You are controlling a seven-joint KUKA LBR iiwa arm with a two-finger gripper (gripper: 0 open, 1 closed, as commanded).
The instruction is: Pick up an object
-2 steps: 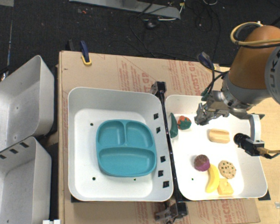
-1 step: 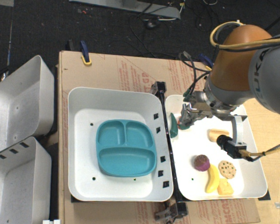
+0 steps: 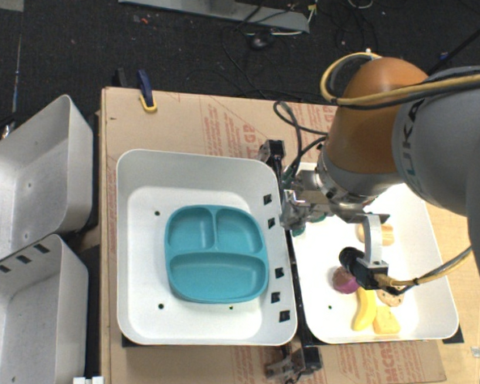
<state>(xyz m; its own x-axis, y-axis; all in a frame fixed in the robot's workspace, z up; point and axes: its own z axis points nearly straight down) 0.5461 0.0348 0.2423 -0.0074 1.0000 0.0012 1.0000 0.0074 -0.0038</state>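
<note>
The gripper (image 3: 294,208) hangs below the arm (image 3: 374,122) in the middle of the frame, over the left edge of the right bin (image 3: 422,243), close to the wall shared with the left bin (image 3: 141,222). It is seen from above and partly hidden by the wrist, so I cannot tell how far apart it stands, nor whether it grips anything. A small green thing (image 3: 298,229) shows just below it, at the bin's left edge; whether the two touch is unclear.

The left bin holds a teal plate (image 3: 216,255) with three compartments, lying flat near the bin's centre.

The right bin holds the small things. A yellow piece (image 3: 372,313), lumpy and banana-like, lies near the lower rim. A pink piece (image 3: 346,281) sits just up and left of it. A tan piece (image 3: 386,233) lies higher, near the middle of the bin, well apart from the gripper.
</note>
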